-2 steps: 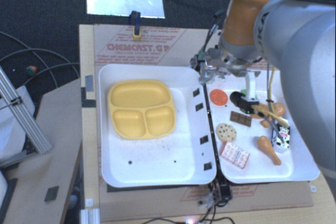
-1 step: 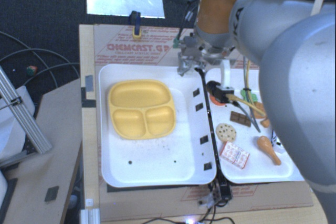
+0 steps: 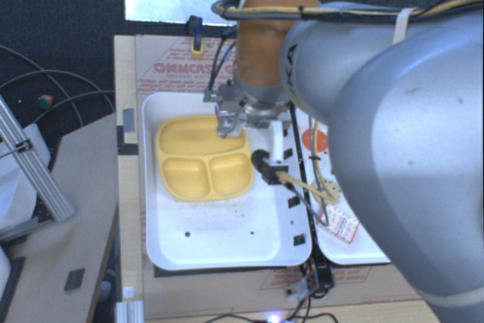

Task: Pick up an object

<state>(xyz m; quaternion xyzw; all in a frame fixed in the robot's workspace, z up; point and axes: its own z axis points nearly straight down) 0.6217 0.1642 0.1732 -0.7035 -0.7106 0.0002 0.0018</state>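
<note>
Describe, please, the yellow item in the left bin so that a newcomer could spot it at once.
Start at the left white bin, the one nearer the view's left. In its upper half lies a yellow plastic tray with three compartments, one wide and two smaller. The gripper sits at its upper right edge, and nothing else in the bin is yellow.

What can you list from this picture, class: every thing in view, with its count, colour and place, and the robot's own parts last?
Divided plate: one, yellow, three compartments, in the left bin's upper half.
Left bin: one, white, on the bench at centre.
Right bin: one, white, beside the left bin, mostly covered by the arm.
Small objects: a few, orange, tan and white with red print, in the right bin; too hidden to name.
Cardboard sheet: one, brown with red print, under the bins.
Arm: one, grey with an orange band, reaching in from the right.
Gripper: one, grey, over the plate's upper right edge.
</note>
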